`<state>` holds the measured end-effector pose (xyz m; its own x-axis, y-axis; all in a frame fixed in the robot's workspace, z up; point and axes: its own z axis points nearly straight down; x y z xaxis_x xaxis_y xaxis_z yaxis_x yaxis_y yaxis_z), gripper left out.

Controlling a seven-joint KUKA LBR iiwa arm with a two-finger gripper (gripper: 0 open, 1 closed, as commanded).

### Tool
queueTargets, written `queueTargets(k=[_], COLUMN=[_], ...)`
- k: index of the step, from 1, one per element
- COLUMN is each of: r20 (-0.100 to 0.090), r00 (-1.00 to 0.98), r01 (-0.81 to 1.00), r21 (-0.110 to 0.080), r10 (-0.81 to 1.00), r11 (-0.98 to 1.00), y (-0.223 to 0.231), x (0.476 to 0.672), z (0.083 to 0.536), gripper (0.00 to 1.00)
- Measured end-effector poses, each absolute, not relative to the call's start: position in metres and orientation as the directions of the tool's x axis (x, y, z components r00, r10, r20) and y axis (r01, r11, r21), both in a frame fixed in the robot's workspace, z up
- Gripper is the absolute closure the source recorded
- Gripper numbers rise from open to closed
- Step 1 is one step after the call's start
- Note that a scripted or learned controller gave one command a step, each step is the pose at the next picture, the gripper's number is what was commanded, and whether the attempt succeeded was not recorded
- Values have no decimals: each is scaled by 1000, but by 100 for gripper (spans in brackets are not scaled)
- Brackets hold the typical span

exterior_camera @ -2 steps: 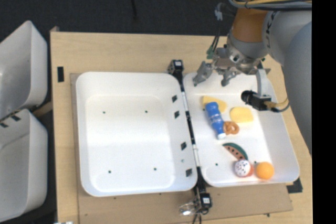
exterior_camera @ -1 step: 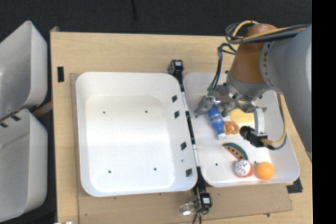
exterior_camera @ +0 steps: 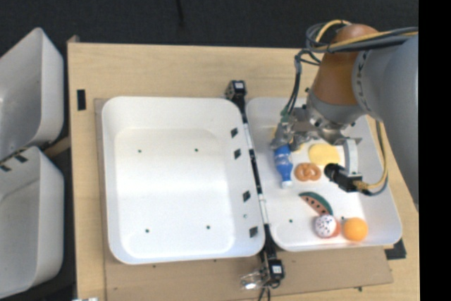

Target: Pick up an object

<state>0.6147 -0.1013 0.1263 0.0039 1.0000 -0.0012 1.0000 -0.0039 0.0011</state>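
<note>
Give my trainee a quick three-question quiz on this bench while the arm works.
1. True or false: the orange ball lies in the left bin.
2. Which thing lies closest to the pincer? A) blue bottle B) white ball C) watermelon slice
3. Fill in: the small pretzel lies just below the ___ round piece.

Key: 1 false, it lies in the right bin; 2 A; 3 yellow.
</note>
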Motion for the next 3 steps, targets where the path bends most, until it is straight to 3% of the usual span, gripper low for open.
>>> queueTargets(k=[1, 2, 3], r20=[-2, 2, 0], r00=[5, -11, -3], r01=[1000, 1000, 1000], r21=[7, 14, 2], r10=[1000, 1000, 1000], r11=[-5, 11, 3], y=[-114, -28, -21], x=[498, 535, 537], z=[104, 207, 218], gripper=[100, 100, 100])
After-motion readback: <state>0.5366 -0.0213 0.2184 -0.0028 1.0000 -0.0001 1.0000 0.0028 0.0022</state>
